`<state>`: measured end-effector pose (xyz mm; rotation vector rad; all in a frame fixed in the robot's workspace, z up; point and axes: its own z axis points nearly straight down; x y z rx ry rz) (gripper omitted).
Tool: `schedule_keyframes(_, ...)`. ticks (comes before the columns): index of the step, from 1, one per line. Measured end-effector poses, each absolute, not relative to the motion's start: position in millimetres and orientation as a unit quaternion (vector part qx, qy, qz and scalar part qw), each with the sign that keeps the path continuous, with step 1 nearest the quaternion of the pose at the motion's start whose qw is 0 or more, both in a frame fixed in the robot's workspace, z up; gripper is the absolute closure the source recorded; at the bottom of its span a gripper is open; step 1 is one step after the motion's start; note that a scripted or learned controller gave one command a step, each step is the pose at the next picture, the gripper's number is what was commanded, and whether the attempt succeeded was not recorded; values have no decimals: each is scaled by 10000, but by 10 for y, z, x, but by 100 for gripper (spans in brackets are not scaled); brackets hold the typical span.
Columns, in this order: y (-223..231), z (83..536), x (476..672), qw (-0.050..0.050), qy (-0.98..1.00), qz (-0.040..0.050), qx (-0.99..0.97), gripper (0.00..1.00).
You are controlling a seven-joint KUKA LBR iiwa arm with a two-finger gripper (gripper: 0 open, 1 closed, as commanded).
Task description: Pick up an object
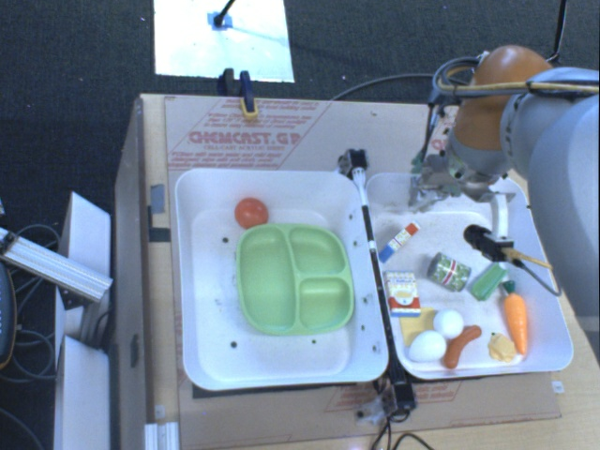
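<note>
My gripper (427, 193) hangs over the far end of the right bin (553, 340), with nothing seen in it. Just in front of it lies a small white tube with red and blue ends (399, 242). Further toward the front are a green can (449, 271), a green block (488, 280), a carrot (516, 319), a red and yellow carton (403, 294), two white eggs (448, 323) (427, 346), a brown sausage (461, 345) and a yellow piece (502, 347).
The left bin (211, 345) holds a green divided plate (293, 277) and a red ball (250, 212) at its far side. A black rail (368, 228) runs between the bins. The grey arm (553, 139) stretches over the right bin's far right corner.
</note>
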<state>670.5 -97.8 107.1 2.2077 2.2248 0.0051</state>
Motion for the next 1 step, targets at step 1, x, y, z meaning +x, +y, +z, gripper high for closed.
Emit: schedule_keyframes(1, -978, 1070, 6704, 36, 7100, 15, 7042, 0)
